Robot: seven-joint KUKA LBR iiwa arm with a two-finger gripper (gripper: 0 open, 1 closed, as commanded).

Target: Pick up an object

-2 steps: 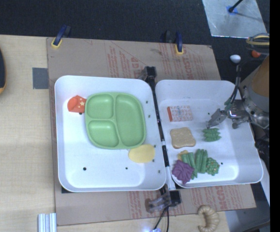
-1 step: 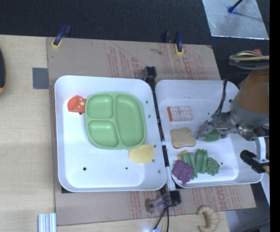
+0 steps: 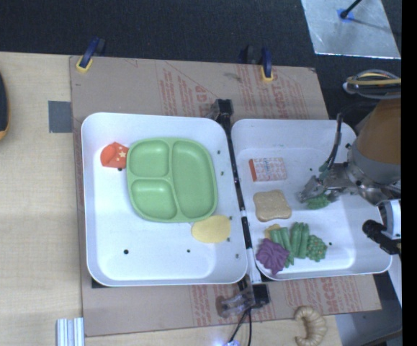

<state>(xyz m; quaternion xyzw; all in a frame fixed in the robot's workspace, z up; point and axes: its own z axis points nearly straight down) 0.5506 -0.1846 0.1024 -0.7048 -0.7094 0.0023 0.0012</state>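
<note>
A small green toy, dark and leafy-looking, is seen in the right bin, just right of a slice of toast. It is pinched between the closed fingers of the gripper.
</note>
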